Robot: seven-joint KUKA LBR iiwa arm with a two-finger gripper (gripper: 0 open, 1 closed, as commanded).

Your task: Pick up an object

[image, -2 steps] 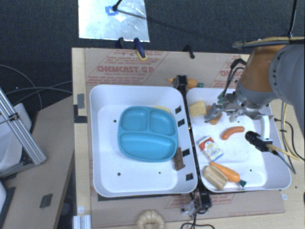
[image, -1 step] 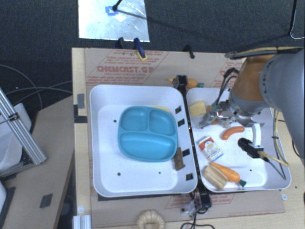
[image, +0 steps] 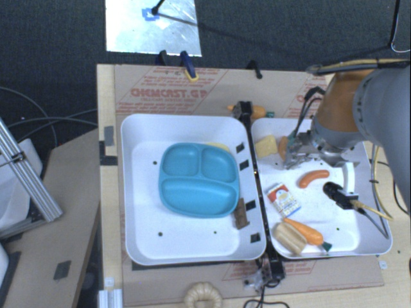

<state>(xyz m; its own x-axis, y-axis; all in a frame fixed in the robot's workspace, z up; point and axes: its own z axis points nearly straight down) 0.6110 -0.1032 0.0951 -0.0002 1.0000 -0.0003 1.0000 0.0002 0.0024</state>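
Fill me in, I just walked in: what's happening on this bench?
A grey KUKA arm reaches from the right, its gripper low over the right bin, near a cheese wedge. A toy sausage, small carton, carrot and bread roll lie there. The left bin holds a blue divided plate.

The gripper (image: 292, 154) is partly masked by the wrist, so the fingers' stance cannot be told. Just beside it, an orange-tan piece (image: 282, 147) is half hidden. The arm (image: 379, 104) is cut off at the right edge. Print on the small carton (image: 283, 200) below is unreadable.
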